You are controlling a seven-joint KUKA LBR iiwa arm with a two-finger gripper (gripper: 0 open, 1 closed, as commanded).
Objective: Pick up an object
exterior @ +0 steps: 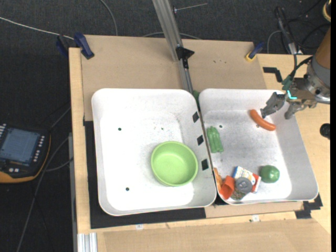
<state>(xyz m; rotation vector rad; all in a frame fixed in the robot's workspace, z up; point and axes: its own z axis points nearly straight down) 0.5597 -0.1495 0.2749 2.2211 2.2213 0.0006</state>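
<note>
In the right bin [294, 146] an orange sausage-shaped piece [261, 119] lies near the far wall. My gripper [280, 108] hangs just right of and above it, at the bin's far right corner. It is open, and one dark finger [271, 106] reaches toward the orange piece's right end. Nothing sits between the fingers. Further objects in this bin are a green oblong block [214, 139] by the left wall, a green ball [269, 174], a small orange scoop-like piece [227, 187] and a round tin on a coloured packet [244, 182] at the near edge.
The left bin [121, 114] holds a light green bowl [174, 163] near its right wall. A metal pole [167, 20] slants down to the seam between the bins. Blue clamps [84, 46] grip the board's far corners. A handheld pendant [21, 151] lies on the floor at left.
</note>
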